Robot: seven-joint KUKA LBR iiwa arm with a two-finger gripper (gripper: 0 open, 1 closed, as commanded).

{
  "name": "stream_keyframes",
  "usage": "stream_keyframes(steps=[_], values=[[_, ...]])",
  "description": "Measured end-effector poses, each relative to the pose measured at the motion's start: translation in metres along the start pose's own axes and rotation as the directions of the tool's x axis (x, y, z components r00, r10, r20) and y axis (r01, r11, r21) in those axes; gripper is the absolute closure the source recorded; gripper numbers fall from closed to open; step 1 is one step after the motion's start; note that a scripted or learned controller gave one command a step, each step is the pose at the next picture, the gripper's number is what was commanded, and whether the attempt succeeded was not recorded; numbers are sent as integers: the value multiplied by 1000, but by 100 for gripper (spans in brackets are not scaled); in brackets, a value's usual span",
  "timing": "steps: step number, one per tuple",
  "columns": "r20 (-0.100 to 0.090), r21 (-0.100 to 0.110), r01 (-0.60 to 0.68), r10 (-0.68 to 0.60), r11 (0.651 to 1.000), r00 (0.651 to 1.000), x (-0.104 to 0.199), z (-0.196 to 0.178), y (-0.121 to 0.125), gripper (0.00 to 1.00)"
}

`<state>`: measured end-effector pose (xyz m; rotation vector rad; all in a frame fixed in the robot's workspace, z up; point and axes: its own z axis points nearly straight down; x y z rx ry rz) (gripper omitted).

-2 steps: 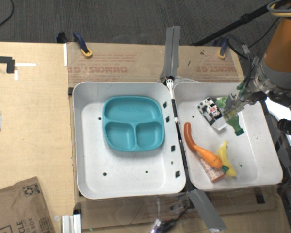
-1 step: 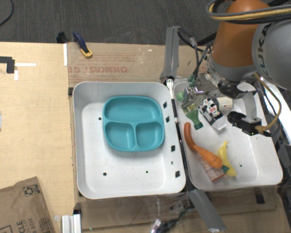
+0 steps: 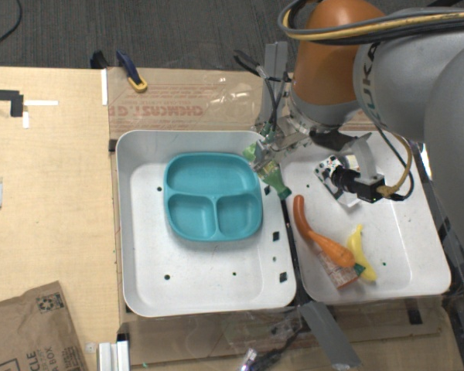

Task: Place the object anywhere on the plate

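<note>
The pincer (image 3: 269, 161) seems clamped on a green object (image 3: 269, 170), though the view is poor, hanging just beside the teal plate (image 3: 213, 197) at its upper right rim. Setting it down remains.

Robot lab, plywood bench (image 3: 46, 207), white bins (image 3: 139, 284), taped cardboard (image 3: 185, 107)

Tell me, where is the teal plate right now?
The plate lies in the left bin, towards its back, with the gripper close by its right rim.
</note>
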<state>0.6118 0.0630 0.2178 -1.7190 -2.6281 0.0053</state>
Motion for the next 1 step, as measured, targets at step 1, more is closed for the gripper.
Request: stream_keyframes(steps=[1], values=[[0,-1,0,0,1000,1000,0,0,0,0]])
